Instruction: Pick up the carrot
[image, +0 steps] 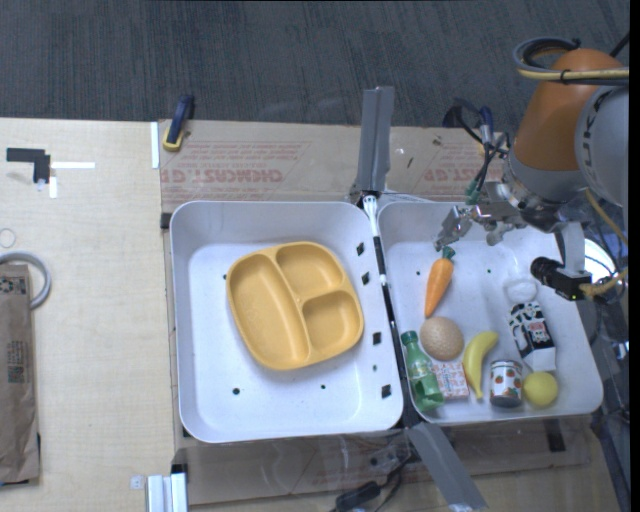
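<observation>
The orange carrot (437, 286) lies in the right bin (480, 262), near its back left, with its green top pointing to the back. My gripper (470, 228) hangs just behind and to the right of the carrot's green end. Its fingers (449, 232) are open with nothing between them. The grey and orange arm reaches in from the upper right.
In front of the carrot the right bin holds a tan ball (441, 338), a banana (478, 360), a green bottle (418, 372), a small can (506, 383), a lemon (540, 388) and a black-and-white carton (531, 332). A yellow divided plate (295, 303) lies in the left bin (200, 330).
</observation>
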